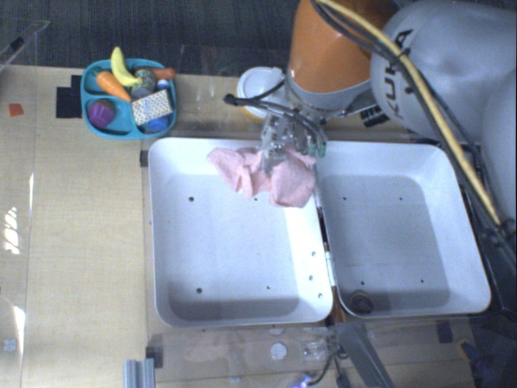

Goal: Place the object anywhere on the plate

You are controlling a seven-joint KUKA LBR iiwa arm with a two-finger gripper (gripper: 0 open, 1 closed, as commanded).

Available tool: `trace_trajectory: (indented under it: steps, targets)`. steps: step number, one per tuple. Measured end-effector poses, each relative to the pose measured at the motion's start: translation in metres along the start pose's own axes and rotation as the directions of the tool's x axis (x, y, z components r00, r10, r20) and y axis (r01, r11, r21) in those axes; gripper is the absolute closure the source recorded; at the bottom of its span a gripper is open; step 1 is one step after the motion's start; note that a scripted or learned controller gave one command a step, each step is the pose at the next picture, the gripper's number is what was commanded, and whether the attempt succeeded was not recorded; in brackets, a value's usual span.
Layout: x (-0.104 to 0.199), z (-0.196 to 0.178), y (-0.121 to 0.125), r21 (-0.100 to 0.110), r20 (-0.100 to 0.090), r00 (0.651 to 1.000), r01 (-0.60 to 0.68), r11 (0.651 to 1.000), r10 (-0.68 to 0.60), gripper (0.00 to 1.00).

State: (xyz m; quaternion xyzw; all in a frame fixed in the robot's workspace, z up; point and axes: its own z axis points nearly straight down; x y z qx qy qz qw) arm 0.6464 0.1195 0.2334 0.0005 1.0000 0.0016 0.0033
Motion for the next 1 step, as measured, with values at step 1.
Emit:
trace_trajectory:
  steps: [1]
  targets:
    - [-0.0002,-0.0006,-0.0002,0.0,0.001,1.0,-0.001,1.0,0.001,0.0]
